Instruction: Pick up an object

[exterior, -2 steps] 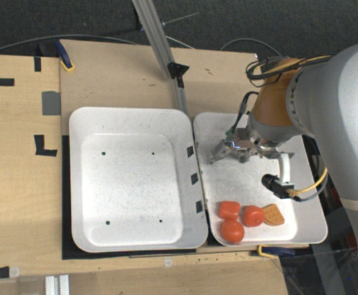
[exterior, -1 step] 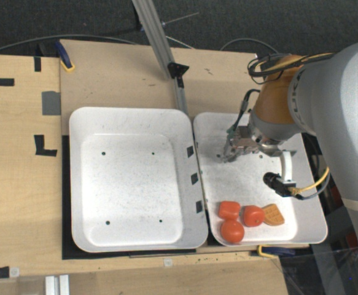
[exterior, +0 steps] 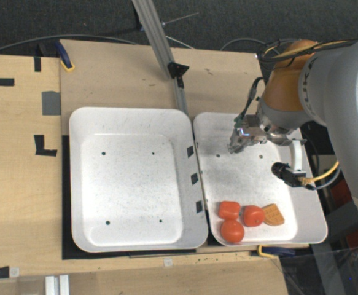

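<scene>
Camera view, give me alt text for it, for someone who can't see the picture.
A grey robot arm reaches in from the right, its gripper over the far part of the right white bin, away from three red objects and an orange-brown piece clustered at that bin's near edge. The left white bin sits alongside.

1. The left bin (exterior: pixel 132 180) offered a wide bare floor.
2. In the right bin (exterior: pixel 228 171), three red objects (exterior: pixel 240 219) and an orange piece (exterior: pixel 273 214) crowded the near edge.
3. The gripper (exterior: pixel 239 141) occupied its far part.
</scene>
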You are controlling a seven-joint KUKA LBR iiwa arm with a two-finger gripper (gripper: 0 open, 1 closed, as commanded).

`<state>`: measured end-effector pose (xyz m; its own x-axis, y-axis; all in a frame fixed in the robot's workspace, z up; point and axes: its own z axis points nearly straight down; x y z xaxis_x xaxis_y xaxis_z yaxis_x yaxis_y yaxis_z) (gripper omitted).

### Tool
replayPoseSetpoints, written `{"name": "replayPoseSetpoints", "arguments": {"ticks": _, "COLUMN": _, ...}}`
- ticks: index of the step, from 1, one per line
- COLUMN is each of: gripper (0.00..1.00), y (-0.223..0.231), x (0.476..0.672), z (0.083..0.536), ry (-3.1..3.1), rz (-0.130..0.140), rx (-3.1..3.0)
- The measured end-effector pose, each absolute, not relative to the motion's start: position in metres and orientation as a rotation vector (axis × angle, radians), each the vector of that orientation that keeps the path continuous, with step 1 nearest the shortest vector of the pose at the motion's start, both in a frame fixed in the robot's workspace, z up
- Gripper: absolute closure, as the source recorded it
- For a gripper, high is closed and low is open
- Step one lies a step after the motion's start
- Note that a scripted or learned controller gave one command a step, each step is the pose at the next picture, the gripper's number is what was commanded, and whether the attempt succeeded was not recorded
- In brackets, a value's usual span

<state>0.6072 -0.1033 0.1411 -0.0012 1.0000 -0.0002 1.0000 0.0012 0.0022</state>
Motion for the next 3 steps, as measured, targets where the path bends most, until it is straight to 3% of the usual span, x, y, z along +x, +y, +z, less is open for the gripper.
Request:
{"name": "replayPoseSetpoints", "arguments": {"ticks": 2, "gripper": 1.0, "y": -0.101, "x": 0.619, "z": 0.242, "ry": 2.221, "rz": 0.003, "rx": 2.218}}
{"name": "replayPoseSetpoints", "arguments": {"ticks": 3, "gripper": 1.0, "y": -0.051, "x": 0.626, "z": 0.244, "ry": 2.229, "rz": 0.001, "rx": 2.216}}
